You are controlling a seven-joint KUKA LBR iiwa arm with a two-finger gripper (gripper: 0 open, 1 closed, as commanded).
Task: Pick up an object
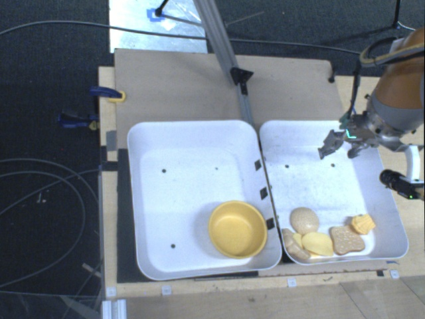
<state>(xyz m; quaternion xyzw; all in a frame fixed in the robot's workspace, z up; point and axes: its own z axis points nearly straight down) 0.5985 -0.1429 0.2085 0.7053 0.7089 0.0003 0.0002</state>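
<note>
A yellow bowl [238, 228] sits in the left bin [166, 145], near its front right corner. In the right bin [312, 178], along the front wall, lie a pale round bun [304, 219], a yellow lemon-like piece [318, 244], a tan toast slice [346, 240], a small orange-yellow piece [362, 224] and a beige piece [294, 244]. My gripper [340, 145] hangs over the back right part of the right bin, well away from the food pieces. Its two dark fingers are spread apart, and nothing is between them.
A grey pole [219, 38] slants across the back of the bench and ends at a black clamp [242, 76]. Black clips [263, 193] sit on the wall shared by the bins. A blue and yellow clamp [99, 105] grips the bench's left edge.
</note>
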